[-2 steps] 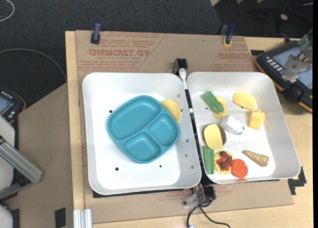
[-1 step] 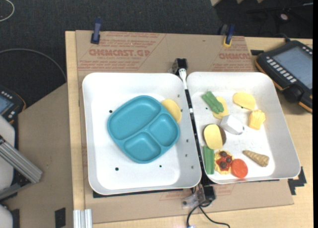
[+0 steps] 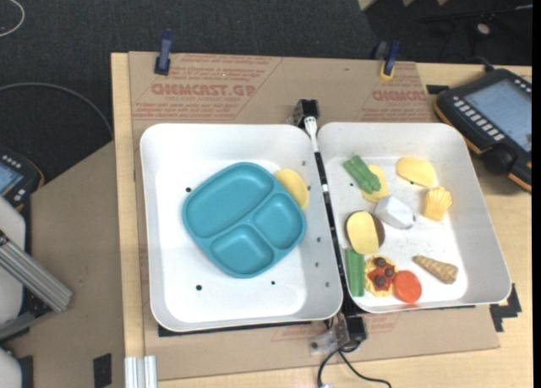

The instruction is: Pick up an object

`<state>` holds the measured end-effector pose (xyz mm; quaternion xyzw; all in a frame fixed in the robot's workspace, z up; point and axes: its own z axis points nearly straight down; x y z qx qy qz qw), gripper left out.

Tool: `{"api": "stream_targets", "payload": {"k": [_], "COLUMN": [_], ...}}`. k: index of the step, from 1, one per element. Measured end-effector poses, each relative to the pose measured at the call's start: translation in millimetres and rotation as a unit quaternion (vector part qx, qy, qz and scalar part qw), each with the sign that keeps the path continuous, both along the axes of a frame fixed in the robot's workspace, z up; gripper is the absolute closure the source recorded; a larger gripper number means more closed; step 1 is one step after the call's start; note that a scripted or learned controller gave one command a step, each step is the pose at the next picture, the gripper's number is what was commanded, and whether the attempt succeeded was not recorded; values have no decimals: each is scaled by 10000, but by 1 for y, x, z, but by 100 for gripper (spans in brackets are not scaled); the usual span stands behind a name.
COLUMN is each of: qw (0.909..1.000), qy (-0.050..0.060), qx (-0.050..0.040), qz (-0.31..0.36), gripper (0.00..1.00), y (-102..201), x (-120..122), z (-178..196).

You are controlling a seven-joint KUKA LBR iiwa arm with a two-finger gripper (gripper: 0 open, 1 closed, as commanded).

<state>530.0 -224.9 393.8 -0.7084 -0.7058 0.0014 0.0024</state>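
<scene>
— What sits partly hidden in the left bin [image 3: 161, 209]?

— A yellow piece [image 3: 293, 185] at the frame's centre; the blue divided tray [image 3: 243, 219] covers its lower left part.

— Anything cut off?

— The black handheld controller [image 3: 494, 116] runs off the right edge, and a grey metal bar [image 3: 34, 281] leaves the lower left. Below the bins, a small clip and cable [image 3: 342, 346] are too small to make out.
</scene>
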Motion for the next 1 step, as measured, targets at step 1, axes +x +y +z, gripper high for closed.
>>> {"api": "stream_targets", "payload": {"k": [1], "qw": [9999], "qy": [-93], "qx": [-38], "qz": [16], "gripper": [100], "y": [0], "x": [-31], "z": [86]}}
